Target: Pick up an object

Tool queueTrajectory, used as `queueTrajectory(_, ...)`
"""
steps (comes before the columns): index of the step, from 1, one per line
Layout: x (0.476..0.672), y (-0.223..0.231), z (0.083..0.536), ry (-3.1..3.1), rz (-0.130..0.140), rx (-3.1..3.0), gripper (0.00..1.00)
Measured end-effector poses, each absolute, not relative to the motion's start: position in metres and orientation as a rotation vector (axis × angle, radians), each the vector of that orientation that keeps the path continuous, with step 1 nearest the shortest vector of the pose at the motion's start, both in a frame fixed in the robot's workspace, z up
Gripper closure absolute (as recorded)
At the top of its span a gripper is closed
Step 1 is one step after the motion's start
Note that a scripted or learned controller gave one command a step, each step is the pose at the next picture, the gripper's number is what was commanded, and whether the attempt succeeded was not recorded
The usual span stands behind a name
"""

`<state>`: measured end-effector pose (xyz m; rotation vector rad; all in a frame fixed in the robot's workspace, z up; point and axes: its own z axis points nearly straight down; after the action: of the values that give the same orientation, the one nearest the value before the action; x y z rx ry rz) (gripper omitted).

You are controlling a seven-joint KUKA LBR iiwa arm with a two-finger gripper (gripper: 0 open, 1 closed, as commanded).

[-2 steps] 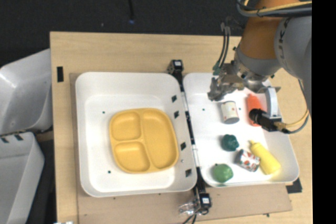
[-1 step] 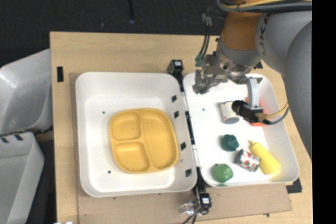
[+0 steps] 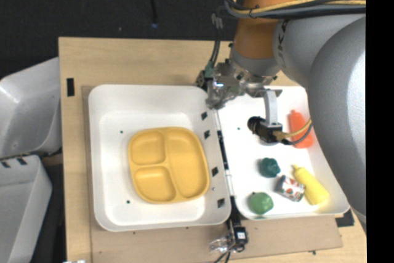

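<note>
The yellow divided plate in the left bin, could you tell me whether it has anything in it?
Empty. The yellow plate lies flat in the left bin, and all three of its sections show only bare yellow surface.

Left bin (image 3: 98,132): shallow plastic tray, plain white
Right bin (image 3: 237,132): shallow plastic tray, the same plain white
Divided plate (image 3: 167,164): three-compartment plastic plate, solid butter yellow
Bench (image 3: 129,58): flat wooden top, pale tan
Arm (image 3: 332,64): smooth metal casing, light grey, with a glossy orange band (image 3: 265,15) above the wrist
Cables (image 3: 289,4): thin looped cords, black and yellow
Carrot-shaped toy (image 3: 299,127): orange-red
Round toy (image 3: 269,167): dark teal green
Lumpy ball (image 3: 261,202): brighter leaf green
Banana-like toy (image 3: 310,185): long shape, yellow
Small can (image 3: 289,188): patterned in white, red and grey
Background: black beyond the bench
</note>
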<state>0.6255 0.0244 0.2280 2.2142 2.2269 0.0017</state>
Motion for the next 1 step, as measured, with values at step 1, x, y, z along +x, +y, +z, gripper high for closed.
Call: queueTrajectory(1,0.6323,0.0706,0.2256,2.227,0.003,2.214,1.00)
